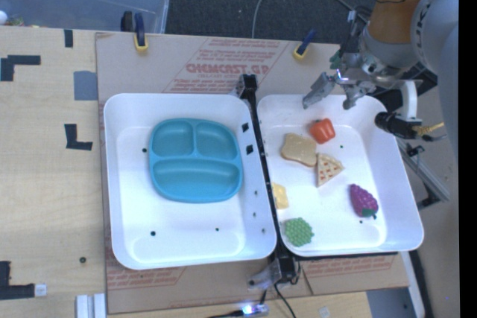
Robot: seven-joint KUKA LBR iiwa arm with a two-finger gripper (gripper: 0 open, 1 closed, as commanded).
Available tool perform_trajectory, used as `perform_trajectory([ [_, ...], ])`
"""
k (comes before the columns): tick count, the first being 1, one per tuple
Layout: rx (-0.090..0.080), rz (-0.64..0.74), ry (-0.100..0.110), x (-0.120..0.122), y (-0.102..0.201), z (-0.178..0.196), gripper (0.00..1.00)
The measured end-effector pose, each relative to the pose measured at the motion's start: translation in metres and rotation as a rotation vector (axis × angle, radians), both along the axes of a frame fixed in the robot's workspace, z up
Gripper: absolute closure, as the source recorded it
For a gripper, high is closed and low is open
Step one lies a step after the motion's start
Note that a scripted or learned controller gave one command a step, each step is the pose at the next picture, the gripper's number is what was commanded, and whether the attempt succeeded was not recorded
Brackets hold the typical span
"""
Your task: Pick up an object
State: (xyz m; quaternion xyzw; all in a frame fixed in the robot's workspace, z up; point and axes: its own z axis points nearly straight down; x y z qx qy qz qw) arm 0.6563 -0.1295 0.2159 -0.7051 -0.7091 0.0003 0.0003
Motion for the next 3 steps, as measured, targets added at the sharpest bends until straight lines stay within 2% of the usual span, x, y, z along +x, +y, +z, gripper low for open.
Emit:
perform_trajectory([
  [1, -0.001, -0.004, 0.005, -0.011, 0.001, -0.052, 0.0],
  [2, -0.008, -0.004, -0.008, -0.004, 0.0, -0.109, 0.0],
  [3, -0.006, -0.005, -0.011, -0.001, -0.001, -0.108, 0.0],
])
